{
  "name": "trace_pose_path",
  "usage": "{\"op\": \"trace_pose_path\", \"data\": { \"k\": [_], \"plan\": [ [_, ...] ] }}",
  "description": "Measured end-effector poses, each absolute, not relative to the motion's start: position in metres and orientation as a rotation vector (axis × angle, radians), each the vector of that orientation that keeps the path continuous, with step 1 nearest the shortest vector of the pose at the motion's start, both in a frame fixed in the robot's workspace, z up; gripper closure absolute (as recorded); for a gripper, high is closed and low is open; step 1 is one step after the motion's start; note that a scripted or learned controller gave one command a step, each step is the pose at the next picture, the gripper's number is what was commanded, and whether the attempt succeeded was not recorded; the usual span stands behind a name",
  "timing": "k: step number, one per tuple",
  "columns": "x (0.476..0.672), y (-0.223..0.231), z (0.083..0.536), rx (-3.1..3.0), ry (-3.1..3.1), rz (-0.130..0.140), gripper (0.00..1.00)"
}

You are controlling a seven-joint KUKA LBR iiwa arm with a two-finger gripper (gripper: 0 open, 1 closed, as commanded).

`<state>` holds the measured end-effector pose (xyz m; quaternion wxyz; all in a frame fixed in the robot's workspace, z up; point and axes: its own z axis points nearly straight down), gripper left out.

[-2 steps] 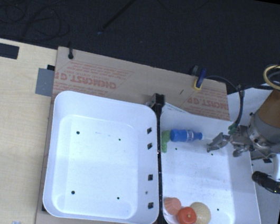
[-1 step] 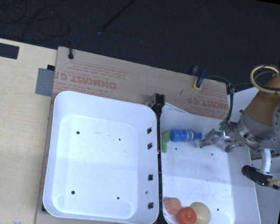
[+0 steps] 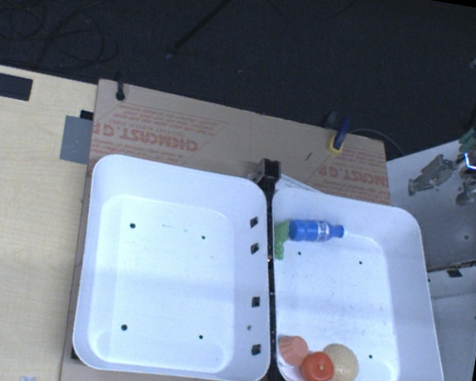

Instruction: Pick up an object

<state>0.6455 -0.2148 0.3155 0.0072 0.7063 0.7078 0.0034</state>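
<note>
The right bin [image 3: 421, 290] holds every loose object. A blue bottle [image 3: 313, 231] lies on its side near the far left corner, cap pointing right. A small green piece [image 3: 279, 239] rests against the bin's left wall, touching the bottle's base. In the near left corner three round things crowd together: a red-orange ball [image 3: 317, 369], a beige ball [image 3: 343, 362] to its right and a pale pink piece [image 3: 291, 347] to its left.
The left bin [image 3: 98, 206] sits flush against the right one, joined by a black divider strip [image 3: 263, 263]. Both stand on a cardboard sheet [image 3: 184, 134]. Metal fittings [image 3: 460, 170] and a grey plate [image 3: 458, 233] lie off the right bin's far right corner.
</note>
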Motion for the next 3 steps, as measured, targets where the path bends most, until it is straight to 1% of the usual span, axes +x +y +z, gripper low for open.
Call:
{"op": "trace_pose_path", "data": {
  "k": [1,2,3],
  "plan": [
    [0.626,-0.211,0.124,2.229,2.231,-0.011,0.00],
    [0.645,-0.211,0.085,2.216,2.230,-0.003,0.00],
    [0.645,-0.211,0.098,2.214,2.232,-0.003,1.00]
  ]
}}
